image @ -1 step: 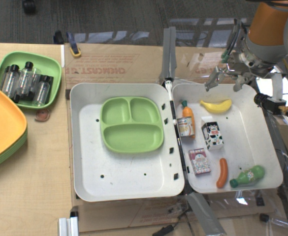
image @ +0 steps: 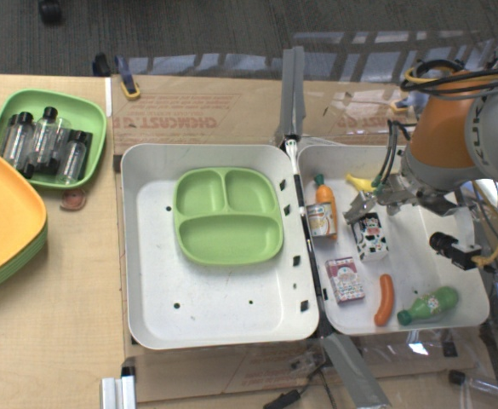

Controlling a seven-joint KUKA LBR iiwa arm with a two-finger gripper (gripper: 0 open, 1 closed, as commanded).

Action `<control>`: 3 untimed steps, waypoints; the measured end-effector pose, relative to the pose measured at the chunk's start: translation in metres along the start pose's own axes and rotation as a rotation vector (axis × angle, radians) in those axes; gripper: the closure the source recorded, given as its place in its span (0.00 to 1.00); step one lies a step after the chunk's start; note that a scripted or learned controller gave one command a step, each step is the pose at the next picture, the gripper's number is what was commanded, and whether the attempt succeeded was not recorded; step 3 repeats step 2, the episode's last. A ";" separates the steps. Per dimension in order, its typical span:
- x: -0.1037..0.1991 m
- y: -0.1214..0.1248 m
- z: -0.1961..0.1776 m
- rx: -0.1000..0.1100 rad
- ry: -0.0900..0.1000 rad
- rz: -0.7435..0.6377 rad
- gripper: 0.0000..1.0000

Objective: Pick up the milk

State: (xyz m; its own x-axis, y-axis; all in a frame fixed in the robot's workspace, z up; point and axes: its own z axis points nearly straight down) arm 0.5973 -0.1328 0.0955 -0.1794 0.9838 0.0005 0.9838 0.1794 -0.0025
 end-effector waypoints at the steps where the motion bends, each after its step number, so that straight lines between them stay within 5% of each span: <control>1: -0.001 -0.001 -0.009 0.000 0.000 0.005 1.00; 2: 0.061 0.021 -0.095 -0.001 -0.001 0.238 1.00; 3: 0.061 0.021 -0.095 -0.001 -0.001 0.238 1.00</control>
